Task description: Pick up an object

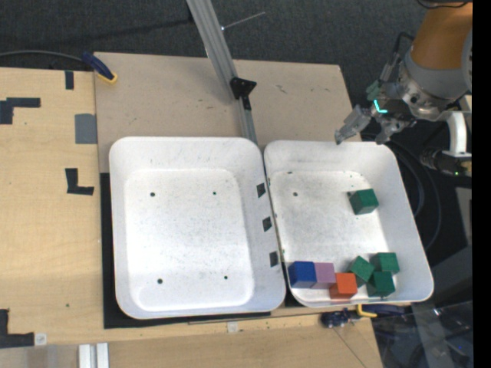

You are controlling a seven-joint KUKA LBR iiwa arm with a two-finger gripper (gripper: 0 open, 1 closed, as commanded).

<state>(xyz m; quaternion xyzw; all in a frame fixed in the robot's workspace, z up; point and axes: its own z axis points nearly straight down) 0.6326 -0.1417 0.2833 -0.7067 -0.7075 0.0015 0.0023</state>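
Nearest the camera, six small blocks crowd the front edge of the right bin (399,176): blue block (302,273), purple block (324,273), orange block (344,284) and three green ones. The tool (367,127) hangs above the bin's far rim, seemingly spread and holding nothing, probably before descending. One lone green block (363,201) lies closest to it, well apart from the others and the likeliest thing to pick. Beyond, the left bin (123,156) rests on the desk (153,90).
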